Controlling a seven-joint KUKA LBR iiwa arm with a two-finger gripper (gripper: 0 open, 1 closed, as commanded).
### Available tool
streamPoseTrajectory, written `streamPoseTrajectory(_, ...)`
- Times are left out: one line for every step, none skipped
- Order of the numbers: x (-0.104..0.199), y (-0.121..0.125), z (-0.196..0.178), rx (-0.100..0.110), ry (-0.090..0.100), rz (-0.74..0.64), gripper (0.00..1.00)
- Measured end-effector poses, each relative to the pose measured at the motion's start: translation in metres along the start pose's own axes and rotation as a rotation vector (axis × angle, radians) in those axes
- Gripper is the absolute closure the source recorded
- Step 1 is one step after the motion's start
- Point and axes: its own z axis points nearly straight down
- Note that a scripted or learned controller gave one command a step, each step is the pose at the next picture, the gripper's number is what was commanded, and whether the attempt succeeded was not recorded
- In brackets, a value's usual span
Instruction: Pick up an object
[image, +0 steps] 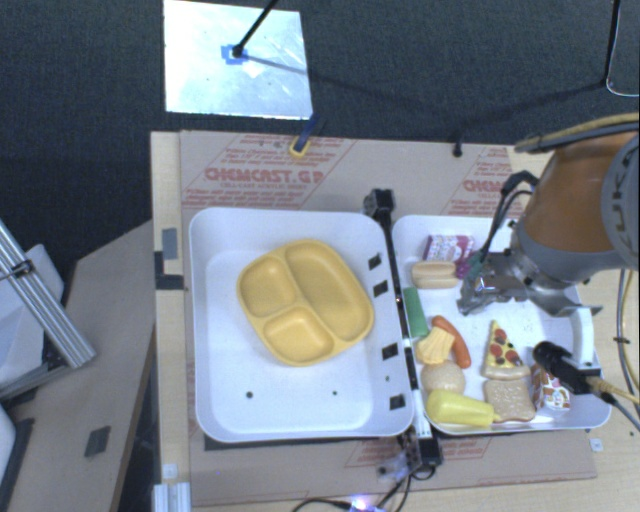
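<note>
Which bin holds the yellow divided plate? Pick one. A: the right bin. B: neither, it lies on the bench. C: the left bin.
C: the yellow divided plate lies inside the left bin, while the toy foods sit in the right bin.

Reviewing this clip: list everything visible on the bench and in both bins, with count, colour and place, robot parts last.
left bin: 1, white, left half of the bench
divided plate: 1, yellow, three compartments, middle of the left bin
right bin: 1, white, beside the left bin
hot dog bun: 1, tan, upper left of the right bin
purple packet: 1, purple and white, above the bun
green stick: 1, green, along the right bin's left wall
carrot: 1, orange, centre left
pizza slice: 1, yellow with red spots, centre
bread slice: 1, brown, lower part
yellow toy: 1, yellow, lower left
arm: 1, grey with orange band, over the right bin
gripper: 1, metallic, right of the bun
</note>
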Motion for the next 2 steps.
streamPoseTrajectory(0.050, -0.002, -0.013, -0.002, 0.000, 0.001, 1.00)
streamPoseTrajectory(0.054, 0.010, -0.018, -0.003, -0.002, 0.004, 1.00)
